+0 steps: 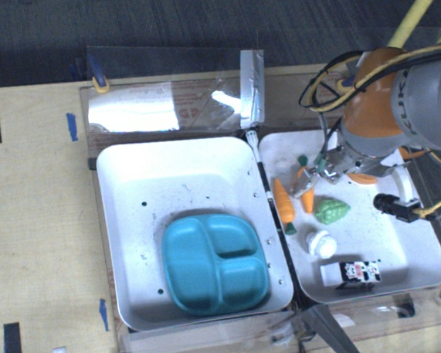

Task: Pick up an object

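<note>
You've got the gripper [320,168] low over the upper part of the right white bin [427,264], at the end of the grey arm with the orange band [373,107]. Claw state: can't tell, the wrist body and cables hide it. Nothing can be confirmed as held.

Closest candidate is the small orange cone-shaped piece [308,200], just below and slightly left of the claw in the view. Whether they touch can't be told. Its wide end faces up toward the claw and its narrow end points down the view, so its short long axis runs roughly top to bottom.

The long orange carrot-shaped toy [282,199] lies left of the claw, hard against the right bin's left wall. It lies flat with its long axis near top to bottom, leaning slightly, and its green tip is at the lower end.

The lumpy green plastic toy [332,211] sits just right of the cone, below the claw and apart from it. The small white round bottle [320,244] is further down. The white box with black cow patches [352,272] lies near the bin's bottom edge, long axis left to right, well apart from the claw. A tiny green bit [302,159] sits just left of the claw.

The left white bin [128,181] holds a teal divided plastic plate [213,264].
</note>
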`<state>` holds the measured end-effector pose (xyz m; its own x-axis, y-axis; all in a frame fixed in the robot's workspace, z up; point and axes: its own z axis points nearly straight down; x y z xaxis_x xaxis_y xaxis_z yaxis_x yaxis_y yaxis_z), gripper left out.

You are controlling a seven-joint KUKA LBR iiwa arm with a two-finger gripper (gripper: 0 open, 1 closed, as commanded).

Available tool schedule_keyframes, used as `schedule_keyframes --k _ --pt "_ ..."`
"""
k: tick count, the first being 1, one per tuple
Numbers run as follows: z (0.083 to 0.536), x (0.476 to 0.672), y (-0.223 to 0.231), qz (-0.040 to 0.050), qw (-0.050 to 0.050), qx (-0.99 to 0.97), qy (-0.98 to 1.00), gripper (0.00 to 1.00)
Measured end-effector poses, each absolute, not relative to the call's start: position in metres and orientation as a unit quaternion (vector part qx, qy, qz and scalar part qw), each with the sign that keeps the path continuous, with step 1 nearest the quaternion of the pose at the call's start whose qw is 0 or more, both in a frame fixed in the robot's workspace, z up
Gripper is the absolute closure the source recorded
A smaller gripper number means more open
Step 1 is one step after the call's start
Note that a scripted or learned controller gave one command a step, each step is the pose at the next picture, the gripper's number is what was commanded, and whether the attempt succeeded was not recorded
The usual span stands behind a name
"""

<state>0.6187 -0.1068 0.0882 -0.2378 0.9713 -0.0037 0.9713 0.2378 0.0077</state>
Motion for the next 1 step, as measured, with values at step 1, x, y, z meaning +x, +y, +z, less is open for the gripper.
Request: schedule_keyframes --k 1 --pt "0.0994 0.62 -0.1072 0.0033 0.006 0.618 0.786 1.0"
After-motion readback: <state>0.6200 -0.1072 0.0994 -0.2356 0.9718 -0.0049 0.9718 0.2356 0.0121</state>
